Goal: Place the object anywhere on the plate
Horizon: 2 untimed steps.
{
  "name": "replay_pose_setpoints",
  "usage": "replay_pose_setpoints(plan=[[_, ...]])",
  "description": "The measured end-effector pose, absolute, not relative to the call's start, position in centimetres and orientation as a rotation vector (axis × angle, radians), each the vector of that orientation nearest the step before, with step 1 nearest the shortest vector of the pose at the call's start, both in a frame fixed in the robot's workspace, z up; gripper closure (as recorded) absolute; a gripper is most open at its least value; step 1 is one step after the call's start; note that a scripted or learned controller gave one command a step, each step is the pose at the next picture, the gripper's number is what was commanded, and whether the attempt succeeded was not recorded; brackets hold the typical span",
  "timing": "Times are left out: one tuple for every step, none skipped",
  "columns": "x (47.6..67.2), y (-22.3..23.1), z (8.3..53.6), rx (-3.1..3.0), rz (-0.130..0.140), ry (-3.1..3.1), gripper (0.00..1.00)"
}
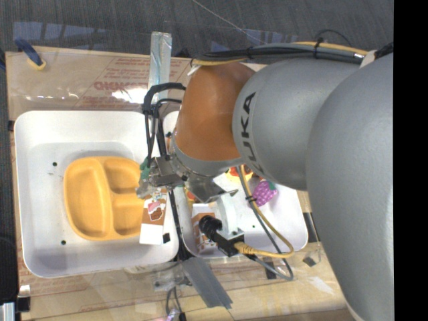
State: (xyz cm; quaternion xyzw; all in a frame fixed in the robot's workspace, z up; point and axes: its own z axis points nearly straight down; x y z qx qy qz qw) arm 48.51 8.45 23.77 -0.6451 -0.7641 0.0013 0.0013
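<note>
- The left white bin (33,179) holds a yellow plate (100,196) with compartments; the plate lies flat on the bin floor, nearer the right side of that bin.
- The grey arm (321,132) comes in from the right, and its orange band (207,112) sits above the wall between the two bins.
- The claw (155,179) is low over the right edge of the plate, close to the dividing wall. Cables and the wrist body hide much of it, so I cannot tell if it is spread or pressed together.
- A small flat card-like object (155,221), white with brown and red print, is just below the claw. It overlaps the right lower rim of the plate and reaches toward the bin wall. I cannot tell if the claw touches it or if it only lies there.
- The right white bin (294,223) is mostly covered by the arm. In it, a purple bumpy object (265,192) shows near the wrist, and a small piece in orange and red (237,172) shows beside it.
- A yellow cable (267,251) runs from the black connector on the wrist across the right bin.
- The worktop (80,72) under the bins is covered by a clear sheet with red print, and a strip of tape (160,52) stands above the bins.
</note>
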Motion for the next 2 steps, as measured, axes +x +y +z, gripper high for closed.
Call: replay_pose_setpoints(plan=[[48.6,8.2,23.8,-2.031,0.004,-2.395,0.0],[47.7,10.0,26.1,-1.211,-0.002,-2.902,0.0]])
